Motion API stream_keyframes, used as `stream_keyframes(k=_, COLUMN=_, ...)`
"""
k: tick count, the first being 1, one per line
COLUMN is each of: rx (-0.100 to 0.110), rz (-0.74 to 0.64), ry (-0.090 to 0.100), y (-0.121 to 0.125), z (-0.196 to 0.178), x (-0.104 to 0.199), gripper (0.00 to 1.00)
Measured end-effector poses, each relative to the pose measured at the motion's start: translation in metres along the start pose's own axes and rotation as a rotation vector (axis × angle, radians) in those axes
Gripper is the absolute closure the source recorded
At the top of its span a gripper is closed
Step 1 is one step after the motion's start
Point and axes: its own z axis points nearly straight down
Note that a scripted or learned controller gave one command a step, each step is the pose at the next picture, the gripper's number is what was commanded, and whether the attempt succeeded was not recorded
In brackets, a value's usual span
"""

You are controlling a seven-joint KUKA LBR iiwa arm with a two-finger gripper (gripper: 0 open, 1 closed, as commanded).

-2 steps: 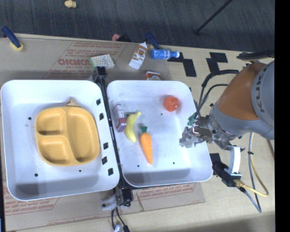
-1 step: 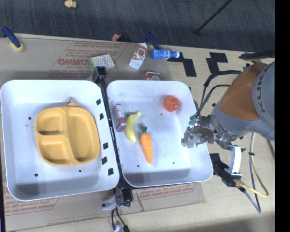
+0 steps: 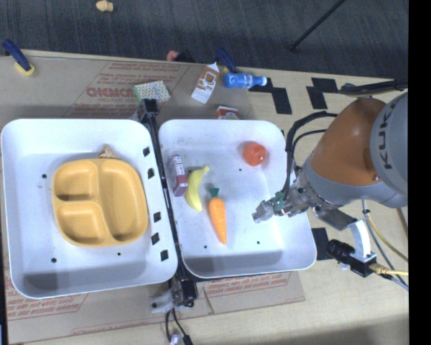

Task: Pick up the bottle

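The bottle point(image 3: 243, 81) is small and blue. It lies on its side on the table point(image 3: 323, 279), past the far edge of the right bin point(image 3: 230, 264). My hand point(image 3: 267, 210) hangs low over that bin's right side, holding nothing. I cannot tell its grip.

The arm point(image 3: 359, 153) reaches in from the right, its orange band a broad dome above the grey wrist point(image 3: 330, 185). The wrist slants down and to the left, ending in the gripper point(image 3: 267, 210). Cables loop around the wrist, up and to the right of the gripper. The gripper's tip is small and blurred.
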Motion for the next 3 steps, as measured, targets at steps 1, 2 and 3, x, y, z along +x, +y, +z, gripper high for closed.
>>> stream_keyframes(k=1, rx=-0.001, rz=0.117, ry=-0.002, y=-0.008, z=-0.023, x=-0.033, gripper=1.0)
stream_keyframes(k=2, rx=0.0, rz=-0.13, ry=0.0, y=-0.008, z=-0.014, x=-0.033, gripper=1.0)
stream_keyframes(k=3, rx=0.0, rz=-0.094, ry=0.0, y=0.007, z=0.017, x=0.029, gripper=1.0)
